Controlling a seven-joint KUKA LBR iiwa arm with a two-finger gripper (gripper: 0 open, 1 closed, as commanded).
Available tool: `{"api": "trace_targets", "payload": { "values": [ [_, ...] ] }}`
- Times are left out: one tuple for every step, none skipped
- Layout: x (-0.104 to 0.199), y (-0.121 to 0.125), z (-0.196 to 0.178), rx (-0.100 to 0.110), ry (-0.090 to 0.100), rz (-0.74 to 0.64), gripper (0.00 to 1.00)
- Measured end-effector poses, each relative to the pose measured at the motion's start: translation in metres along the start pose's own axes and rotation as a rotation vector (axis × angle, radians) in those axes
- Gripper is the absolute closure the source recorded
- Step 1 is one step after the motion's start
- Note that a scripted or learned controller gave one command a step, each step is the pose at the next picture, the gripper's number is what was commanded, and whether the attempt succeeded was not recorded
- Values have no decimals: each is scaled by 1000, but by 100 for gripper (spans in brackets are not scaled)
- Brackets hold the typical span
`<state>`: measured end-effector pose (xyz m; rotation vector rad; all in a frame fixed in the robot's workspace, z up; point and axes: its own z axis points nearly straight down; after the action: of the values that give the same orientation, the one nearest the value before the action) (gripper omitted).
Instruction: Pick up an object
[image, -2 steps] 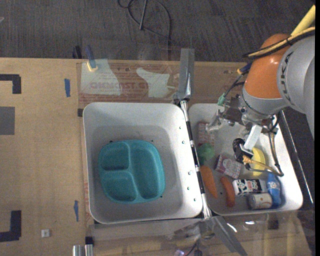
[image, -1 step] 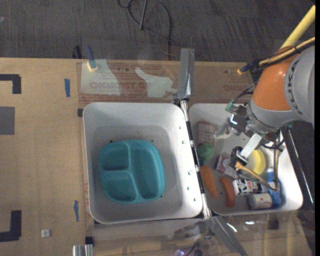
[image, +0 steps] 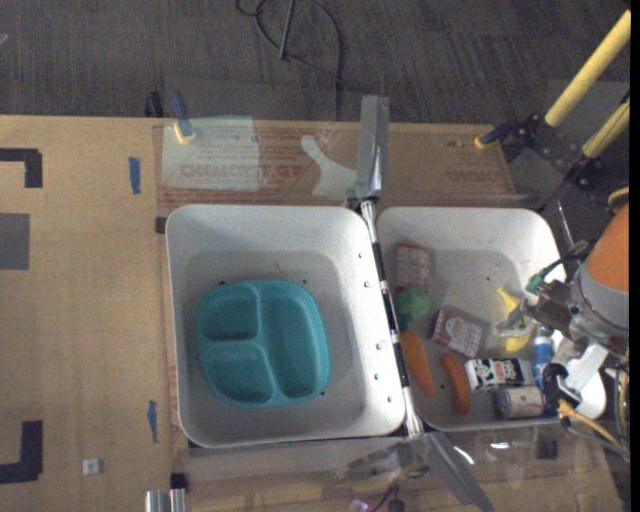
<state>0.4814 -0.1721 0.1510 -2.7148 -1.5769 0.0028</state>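
Camera view, looking down at a slant on two white bins side by side. Left bin (image: 190, 300) holding a teal divided plate (image: 262, 342): stiff, wide and shallow, probably awkward to pinch except at the rim. Right bin (image: 470, 222) holding the small items, with the arm (image: 612, 262) reaching over its right wall and the gripper (image: 556, 318) low above that side; opening not readable from here, cannot tell, and nothing seen held. Nearest candidates for the pick: a black-and-white carton (image: 497, 373), likely light and boxy, best taken across its narrow flat sides; a can (image: 520, 402) lying beside it, rigid but round and liable to roll or slip, best taken across its width. Further left, a pink carton (image: 457, 331), two orange sausage-shaped pieces (image: 418, 362) and (image: 457, 383), probably light toy food, smooth, best taken across the middle. Then a brown packet (image: 413, 263) and a small green item (image: 410, 303), shape unclear. Yellow piece (image: 515, 320) and blue piece (image: 542, 350) partly covered by the wrist hardware, so identity uncertain; right bin wall cut off behind the arm.
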Motion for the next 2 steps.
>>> {"api": "trace_targets", "payload": {
  "values": [
    [18,93,-79,-3,0,117,0],
    [16,59,63,-9,4,29,0]
  ]
}}
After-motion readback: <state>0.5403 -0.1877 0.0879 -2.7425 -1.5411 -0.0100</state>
